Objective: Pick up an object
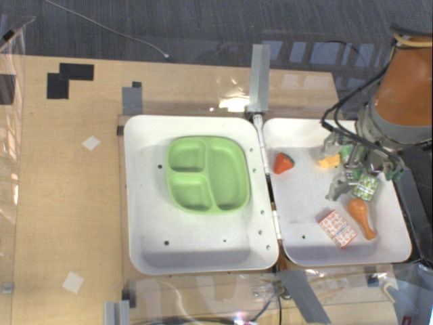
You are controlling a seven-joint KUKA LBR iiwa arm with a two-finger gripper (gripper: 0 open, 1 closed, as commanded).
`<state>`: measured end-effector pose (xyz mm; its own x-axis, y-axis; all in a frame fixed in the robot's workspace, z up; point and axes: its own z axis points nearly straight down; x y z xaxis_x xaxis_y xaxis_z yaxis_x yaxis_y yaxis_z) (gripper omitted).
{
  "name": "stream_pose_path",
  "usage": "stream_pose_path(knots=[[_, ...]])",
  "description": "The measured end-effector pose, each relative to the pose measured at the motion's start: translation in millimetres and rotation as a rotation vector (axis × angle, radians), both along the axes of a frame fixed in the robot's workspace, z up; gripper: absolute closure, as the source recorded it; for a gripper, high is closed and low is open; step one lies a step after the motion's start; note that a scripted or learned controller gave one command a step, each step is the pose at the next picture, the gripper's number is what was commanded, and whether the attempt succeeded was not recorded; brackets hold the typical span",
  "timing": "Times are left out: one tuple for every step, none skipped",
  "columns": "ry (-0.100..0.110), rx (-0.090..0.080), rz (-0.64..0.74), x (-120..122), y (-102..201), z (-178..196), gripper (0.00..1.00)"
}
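Wooden bench, green divided tray in left bin, claw over right bin, grip unclear, no legible labels

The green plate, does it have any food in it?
Empty. The green plate lies flat in the left bin, and all three of its compartments show bare green.

Pincer: low over the right bin, beside a green-and-white packet. Just below it: orange carrot-shaped toy and red patterned packet. Up and left: yellow piece, red strawberry-like toy. Far left: green divided tray in the left bin. Wooden surface beneath.
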<state>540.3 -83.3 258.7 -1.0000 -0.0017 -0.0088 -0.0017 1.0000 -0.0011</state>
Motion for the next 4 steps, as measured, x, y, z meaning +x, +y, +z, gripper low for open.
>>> stream_pose_path(knots=[[0.005,0.004,-0.466,54,0,-78,0.0],[-0.004,0.008,-0.87,75,-40,-168,0.0],[-0.013,0.009,-0.862,78,-38,-155,1.0],[-0.004,0.013,-1.231,97,-5,-79,1.0]])
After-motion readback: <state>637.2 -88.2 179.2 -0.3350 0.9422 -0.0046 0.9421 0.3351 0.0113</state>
